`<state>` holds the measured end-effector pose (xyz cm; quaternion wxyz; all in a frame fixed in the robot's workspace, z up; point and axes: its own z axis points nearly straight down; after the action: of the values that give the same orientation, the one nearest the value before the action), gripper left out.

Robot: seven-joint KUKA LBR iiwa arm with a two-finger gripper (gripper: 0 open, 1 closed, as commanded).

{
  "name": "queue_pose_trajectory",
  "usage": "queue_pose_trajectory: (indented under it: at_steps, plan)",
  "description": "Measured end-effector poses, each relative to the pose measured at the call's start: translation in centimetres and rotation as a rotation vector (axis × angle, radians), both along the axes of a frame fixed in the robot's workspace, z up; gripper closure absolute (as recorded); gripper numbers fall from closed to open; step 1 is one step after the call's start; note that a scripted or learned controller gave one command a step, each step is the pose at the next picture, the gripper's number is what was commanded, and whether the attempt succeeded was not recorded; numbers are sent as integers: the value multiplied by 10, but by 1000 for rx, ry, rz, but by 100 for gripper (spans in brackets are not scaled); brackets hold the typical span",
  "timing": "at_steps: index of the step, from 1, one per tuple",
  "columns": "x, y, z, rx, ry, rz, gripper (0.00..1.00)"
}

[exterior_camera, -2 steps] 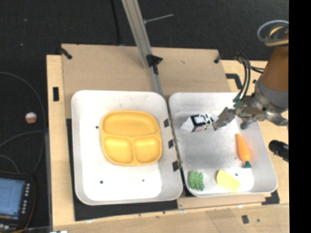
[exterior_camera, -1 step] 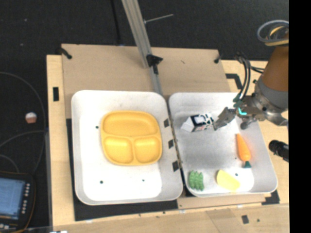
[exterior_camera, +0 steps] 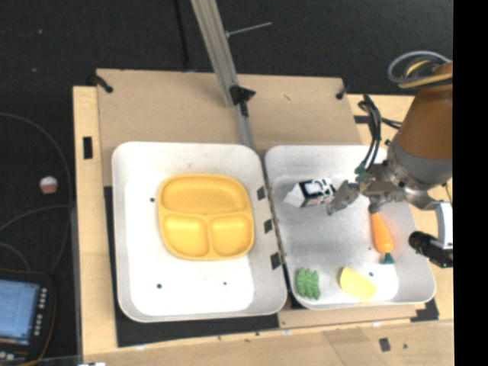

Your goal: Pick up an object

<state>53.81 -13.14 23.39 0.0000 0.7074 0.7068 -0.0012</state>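
Two white bins (exterior_camera: 137, 296) on my desk; the end effector (exterior_camera: 343, 197), grip state unreadable, hovers just beside a small carton (exterior_camera: 309, 192).

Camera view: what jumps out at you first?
The big yellow tray with three sections fills the middle of the left bin. In the right bin, the arm's gripper hangs beside a small milk carton, with a carrot to its right.
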Motion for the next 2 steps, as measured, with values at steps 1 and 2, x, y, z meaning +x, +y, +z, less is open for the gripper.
queue_pose_trajectory:
  at_steps: [1, 2]
  plan:
    - [4, -9, -58, 0, 2, -1, 0]
    - [10, -12, -116, 0, 2, -1, 0]
